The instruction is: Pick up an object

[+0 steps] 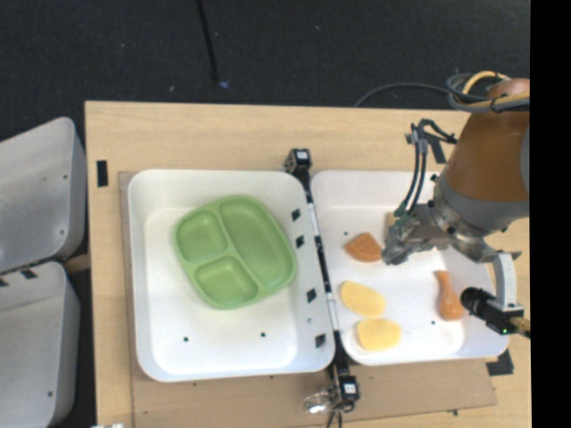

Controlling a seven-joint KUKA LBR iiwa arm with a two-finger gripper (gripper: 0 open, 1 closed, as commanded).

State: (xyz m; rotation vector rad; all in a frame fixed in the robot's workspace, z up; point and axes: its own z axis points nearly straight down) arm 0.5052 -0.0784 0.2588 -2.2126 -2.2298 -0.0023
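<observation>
Orange-brown wedge [363, 247] lying in the right bin [375, 194], just left of the jaws [395, 250]. Cannot tell the jaws' state. Two yellow pieces [363, 299] [379, 333] sitting below-left; orange drumstick [448, 296] below-right. Green tray [235, 251] resting far left.

There are two white bins: one bin [143, 346] at the left-centre of the frame and one bin [357, 185] at the right. There is one green divided plate [235, 251], and it has three compartments. There are two yellow pieces, one [363, 299] above the other [379, 333], at the lower right. There are two orange pieces: a wide one [362, 247] and a long narrow one [448, 295].
</observation>
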